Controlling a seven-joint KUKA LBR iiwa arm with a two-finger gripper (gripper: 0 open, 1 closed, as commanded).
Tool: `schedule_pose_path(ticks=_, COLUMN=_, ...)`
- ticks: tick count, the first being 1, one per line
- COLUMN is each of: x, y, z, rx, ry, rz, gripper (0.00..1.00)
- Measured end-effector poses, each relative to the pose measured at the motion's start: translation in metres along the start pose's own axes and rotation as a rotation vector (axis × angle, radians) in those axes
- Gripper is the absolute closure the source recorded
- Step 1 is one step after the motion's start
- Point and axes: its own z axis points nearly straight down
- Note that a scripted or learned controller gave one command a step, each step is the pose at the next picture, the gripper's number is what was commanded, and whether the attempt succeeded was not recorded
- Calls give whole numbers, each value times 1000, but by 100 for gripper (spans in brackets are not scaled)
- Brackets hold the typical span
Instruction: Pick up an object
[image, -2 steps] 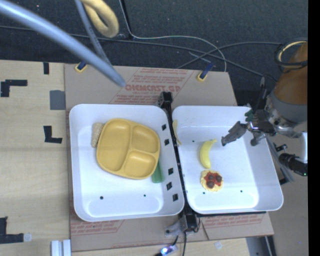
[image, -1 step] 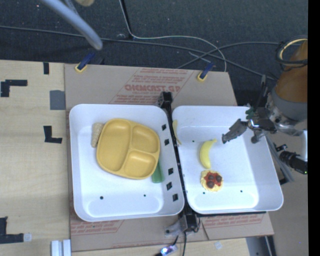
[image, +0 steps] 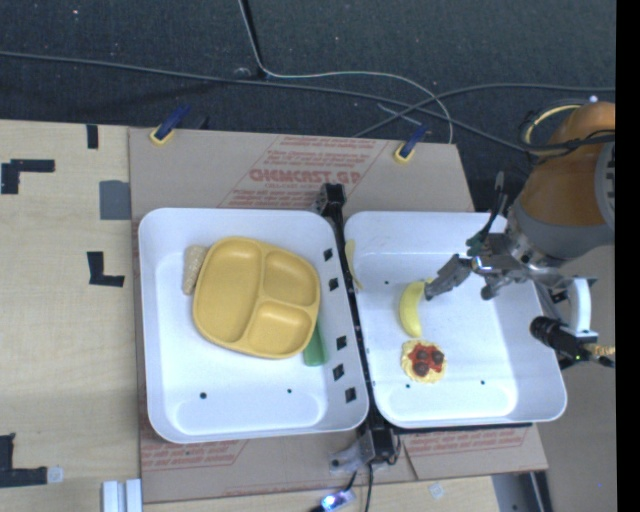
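Observation:
In the right bin (image: 520, 395) a yellow banana-shaped piece (image: 411, 308) lies near the middle, and a small tart with red berries (image: 424, 361) sits just below it. My gripper (image: 467, 285) hangs over this bin, up and to the right of the banana. It is open, and its left fingertip (image: 438, 288) is close to the banana's upper end. Nothing is between the fingers. The orange band (image: 572, 165) of the arm shows at the right edge.
The left bin (image: 170, 400) holds a yellow divided plate (image: 257, 297). A tan piece (image: 192, 268) pokes out at the plate's left and a green piece (image: 315, 348) at its lower right. Black clips (image: 347, 330) line the wall between the bins. Cables (image: 330, 75) run behind.

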Motion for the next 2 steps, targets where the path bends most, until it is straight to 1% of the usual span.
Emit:
schedule_pose_path(ticks=1, x=7, y=2, z=61, rx=0, ry=0, rz=0, gripper=0)
schedule_pose_path(ticks=2, x=4, y=7, z=122, rx=-3, ry=-1, rz=0, gripper=0)
